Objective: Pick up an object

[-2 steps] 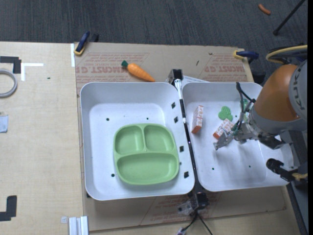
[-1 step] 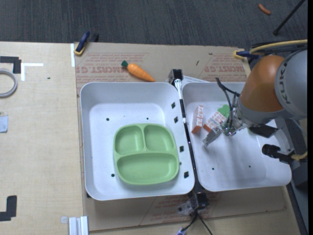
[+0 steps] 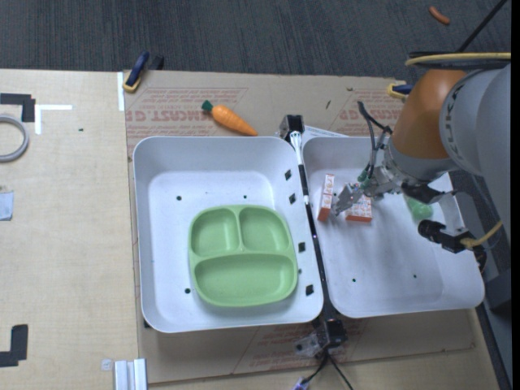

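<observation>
Green divided plate (image 3: 242, 256) fills left bin (image 3: 154, 218); tool (image 3: 351, 198) state unclear beside cartons (image 3: 327, 197).

objects in right bin: we count two small red-and-white cartons, plus a green item
carton 1 (image 3: 326, 197): narrow, standing roughly upright, hard against the bin's left wall, far half
carton 2 (image 3: 359, 210): lying flat on the floor, just right of carton 1, partly covered from above
green item (image 3: 420, 210): right of the cartons, mostly hidden; we can't tell its shape
</observation>
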You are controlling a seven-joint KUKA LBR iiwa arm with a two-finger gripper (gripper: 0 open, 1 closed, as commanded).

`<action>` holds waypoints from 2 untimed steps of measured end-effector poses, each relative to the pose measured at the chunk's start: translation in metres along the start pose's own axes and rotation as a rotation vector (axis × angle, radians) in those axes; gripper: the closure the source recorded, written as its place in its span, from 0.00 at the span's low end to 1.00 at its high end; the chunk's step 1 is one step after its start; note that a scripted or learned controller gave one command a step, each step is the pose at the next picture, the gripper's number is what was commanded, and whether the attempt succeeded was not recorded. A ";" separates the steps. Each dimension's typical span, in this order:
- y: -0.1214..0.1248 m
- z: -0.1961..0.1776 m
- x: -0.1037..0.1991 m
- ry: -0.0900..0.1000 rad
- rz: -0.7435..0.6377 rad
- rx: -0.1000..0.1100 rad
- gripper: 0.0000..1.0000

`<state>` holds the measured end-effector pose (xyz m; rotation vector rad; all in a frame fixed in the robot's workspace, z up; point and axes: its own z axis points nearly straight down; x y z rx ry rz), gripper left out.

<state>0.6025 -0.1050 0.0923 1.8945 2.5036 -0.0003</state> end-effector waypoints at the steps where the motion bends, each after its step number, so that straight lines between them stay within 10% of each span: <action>1: 0.000 -0.009 0.000 -0.001 -0.002 0.000 1.00; 2: -0.028 -0.100 0.054 0.001 0.156 0.001 1.00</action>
